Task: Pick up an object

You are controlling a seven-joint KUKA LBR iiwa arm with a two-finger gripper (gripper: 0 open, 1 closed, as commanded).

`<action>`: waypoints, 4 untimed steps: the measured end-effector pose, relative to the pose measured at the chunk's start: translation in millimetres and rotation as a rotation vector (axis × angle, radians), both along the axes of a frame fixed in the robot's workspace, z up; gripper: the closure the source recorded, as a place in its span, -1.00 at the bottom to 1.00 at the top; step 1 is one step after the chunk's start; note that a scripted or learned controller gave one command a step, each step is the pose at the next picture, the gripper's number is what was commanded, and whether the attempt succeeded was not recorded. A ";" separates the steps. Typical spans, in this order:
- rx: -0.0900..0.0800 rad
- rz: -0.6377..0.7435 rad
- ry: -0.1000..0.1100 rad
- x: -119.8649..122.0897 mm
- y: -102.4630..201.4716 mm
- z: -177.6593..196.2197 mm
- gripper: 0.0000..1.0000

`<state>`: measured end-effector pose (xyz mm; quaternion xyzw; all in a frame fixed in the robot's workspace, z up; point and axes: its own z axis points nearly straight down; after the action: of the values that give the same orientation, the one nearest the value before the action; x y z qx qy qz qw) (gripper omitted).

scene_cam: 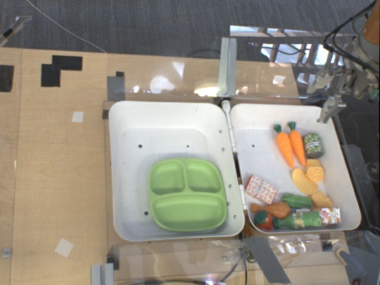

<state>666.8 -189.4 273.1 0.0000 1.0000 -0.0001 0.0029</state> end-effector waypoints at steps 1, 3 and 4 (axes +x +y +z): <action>0.002 0.072 0.006 2.1 16.4 -108.6 -1.00; -0.002 0.096 -0.016 -34.4 54.8 -161.5 1.00; -0.005 0.227 -0.020 4.7 75.0 -33.6 1.00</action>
<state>671.5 -114.5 239.5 -0.1132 0.9935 -0.0025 0.0130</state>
